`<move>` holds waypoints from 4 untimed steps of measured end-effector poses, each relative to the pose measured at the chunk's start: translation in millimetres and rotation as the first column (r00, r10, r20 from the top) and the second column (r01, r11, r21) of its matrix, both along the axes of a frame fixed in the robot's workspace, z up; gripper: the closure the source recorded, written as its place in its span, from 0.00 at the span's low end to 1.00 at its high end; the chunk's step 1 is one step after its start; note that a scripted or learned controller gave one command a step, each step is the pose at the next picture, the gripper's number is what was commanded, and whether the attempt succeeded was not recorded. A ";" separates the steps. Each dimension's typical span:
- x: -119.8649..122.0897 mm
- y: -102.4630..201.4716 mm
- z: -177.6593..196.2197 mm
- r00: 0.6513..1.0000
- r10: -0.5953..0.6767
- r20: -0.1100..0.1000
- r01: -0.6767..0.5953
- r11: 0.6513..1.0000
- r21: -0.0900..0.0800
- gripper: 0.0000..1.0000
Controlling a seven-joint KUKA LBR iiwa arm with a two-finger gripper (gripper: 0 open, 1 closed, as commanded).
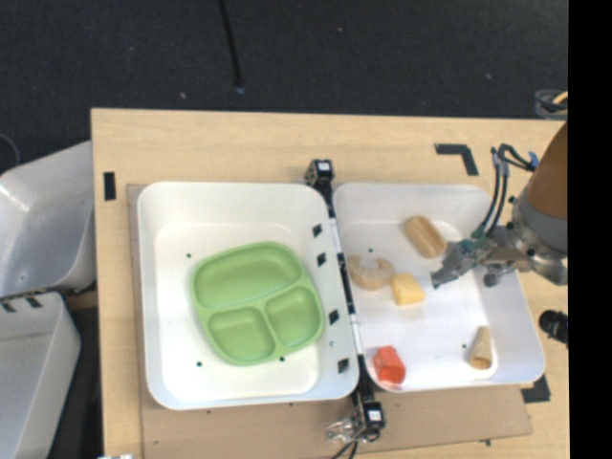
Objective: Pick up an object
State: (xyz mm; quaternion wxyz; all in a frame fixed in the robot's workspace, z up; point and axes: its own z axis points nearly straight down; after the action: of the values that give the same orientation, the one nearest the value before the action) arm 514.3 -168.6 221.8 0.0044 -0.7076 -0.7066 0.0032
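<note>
Pincer (449, 274) hovers just right of yellow block (408, 290)

The light wood bench (239, 146) carries two shallow white bins side by side, the left bin (158, 256) and the right bin (507, 342) touching along a middle seam, with a few small black marks, probably tape, near the corners.

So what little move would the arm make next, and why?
Probably a short slide toward the yellow block. The gripper hovers in the right bin just beside it with nothing between its fingers, and that block lies nearest.
</note>
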 end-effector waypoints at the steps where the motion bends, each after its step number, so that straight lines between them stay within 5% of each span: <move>1: 2.5 0.1 5.3 1.000 0.003 0.011 -0.003 1.000 -0.002 0.00; 4: 1.8 5.4 -122.6 1.000 0.000 0.009 0.000 1.000 -0.003 0.00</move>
State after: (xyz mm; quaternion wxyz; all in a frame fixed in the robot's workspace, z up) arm 516.1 -163.2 99.2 0.0003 -0.7076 -0.7066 0.0009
